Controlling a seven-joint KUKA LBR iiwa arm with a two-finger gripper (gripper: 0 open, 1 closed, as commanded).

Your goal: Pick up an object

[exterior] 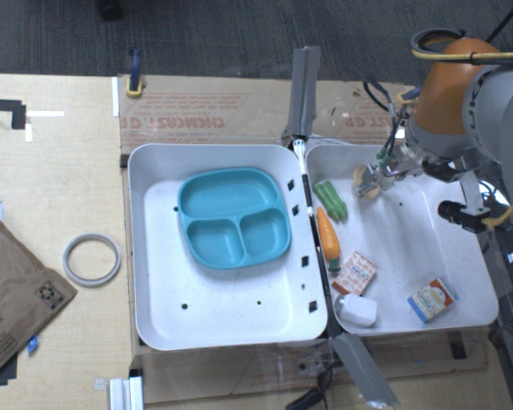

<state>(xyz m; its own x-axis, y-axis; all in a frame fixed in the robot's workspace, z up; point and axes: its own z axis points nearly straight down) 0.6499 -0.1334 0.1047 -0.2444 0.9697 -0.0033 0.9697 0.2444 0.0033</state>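
My gripper (372,179) hangs low over the far left part of the right bin (427,229), below the orange-banded wrist. A small tan shape sits at its tip; I cannot tell if that is an object or part of the gripper. To its left and a little nearer lies a green vegetable-shaped toy (331,200), with an orange carrot (327,233) below that along the bin's left wall. Nearer the front lie a red-and-white packet (356,272), a white lump (356,311) and a small blue-and-orange box (431,300).
The left bin (154,254) holds a teal divided plate (235,216). A roll of tape (91,258) and a brown cardboard box (13,301) lie on the bench at left. A grey divider post (303,92) stands behind the bins.
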